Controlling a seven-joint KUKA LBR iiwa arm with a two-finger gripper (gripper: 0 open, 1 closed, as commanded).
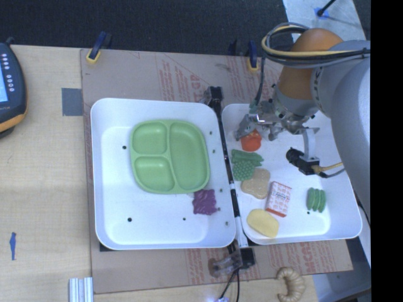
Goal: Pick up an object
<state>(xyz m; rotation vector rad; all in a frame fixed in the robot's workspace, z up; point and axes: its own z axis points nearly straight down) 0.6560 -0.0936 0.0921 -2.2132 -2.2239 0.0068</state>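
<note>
Although the gripper (252, 129) has its head low over the far corner of the right bin (340, 228), whether its fingers stand apart or together cannot be made out; metal brackets and cabling crowd that spot.

Taking the red-orange object (251, 143) as landmark: it lies directly beneath the gripper head, touching or all but touching the fingertips, on the side nearer the camera. It looks round, with no clear long axis, so approach angle should matter little. Nothing confirms it is between the fingers; it reads as resting on the bin floor.

Just nearer the camera from the landmark lies a green knobbly item (245, 163), then a tan biscuit-shaped piece (255, 184), then a yellow rounded piece (262, 223). Right of the tan piece sits a small red-and-white packet (279, 198), and further right a green pod-like item (316, 200). A black cabled part (303, 160) hangs right of the landmark.

Left of the landmark, across the divide, the left bin (107, 200) holds a green divided plate (170, 156) and a purple item (204, 202).

Judgement: the red-orange object is the likeliest target, needing only a short descent and closure. The arm's grey body (346, 93) hides the right bin's far right corner, and the landmark's upper edge is partly masked by the fingers.
</note>
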